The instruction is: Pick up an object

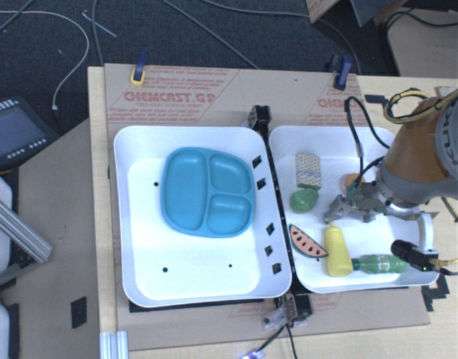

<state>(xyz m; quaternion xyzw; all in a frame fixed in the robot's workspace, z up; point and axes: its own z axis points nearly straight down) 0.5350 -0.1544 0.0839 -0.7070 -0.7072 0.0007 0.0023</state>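
the gripper [347,206] hangs low in the right bin [379,142], fingers seemingly spread a little and holding nothing, though the view is poor. nearest is the yellow bottle [336,251], just below-left of the fingertips, long axis roughly up-down in view, flat on the white floor beside the green bottle [379,263] and watermelon slice [307,242]; room is tight.

We read red print on brown cardboard sheet [214,96] under bins: "CHEMCAST GP" or close to it, large letters along top left, smaller red lines beneath too blurred to read; same red print repeats at top right, partly hidden, only fragments legible; we make out no readable text on bins or objects inside them
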